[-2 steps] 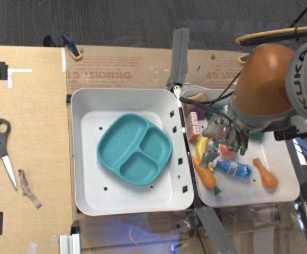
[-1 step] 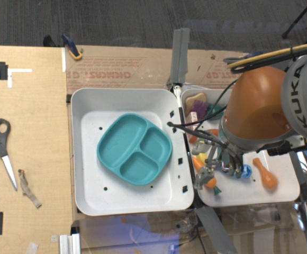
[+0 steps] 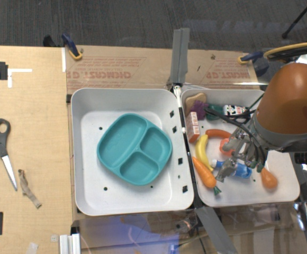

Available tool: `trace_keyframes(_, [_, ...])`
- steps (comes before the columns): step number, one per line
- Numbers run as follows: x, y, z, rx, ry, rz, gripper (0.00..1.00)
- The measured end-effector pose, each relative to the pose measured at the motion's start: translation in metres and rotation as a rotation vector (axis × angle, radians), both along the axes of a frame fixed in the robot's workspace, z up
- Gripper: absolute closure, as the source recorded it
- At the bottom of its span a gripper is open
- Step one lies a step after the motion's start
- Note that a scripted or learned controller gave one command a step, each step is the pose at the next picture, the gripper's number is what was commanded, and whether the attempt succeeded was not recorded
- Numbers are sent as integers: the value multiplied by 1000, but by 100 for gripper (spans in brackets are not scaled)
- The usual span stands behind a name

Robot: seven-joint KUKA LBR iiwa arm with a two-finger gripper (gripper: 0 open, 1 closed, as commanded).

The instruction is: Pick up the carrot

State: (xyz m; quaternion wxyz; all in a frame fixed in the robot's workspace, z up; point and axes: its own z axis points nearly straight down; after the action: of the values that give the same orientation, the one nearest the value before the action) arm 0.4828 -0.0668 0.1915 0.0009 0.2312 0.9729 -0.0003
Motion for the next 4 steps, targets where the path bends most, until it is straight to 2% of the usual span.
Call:
trace_keyframes(1, [-5,37,-1,1,3,-37,0])
trace_keyframes(2, [-4,41,-1,1,2,300,0])
trace_keyframes(3, [-5,-28,-89,1,2,639,0])
trace_keyframes(4, [87,-29,-98,0,-4,497,0])
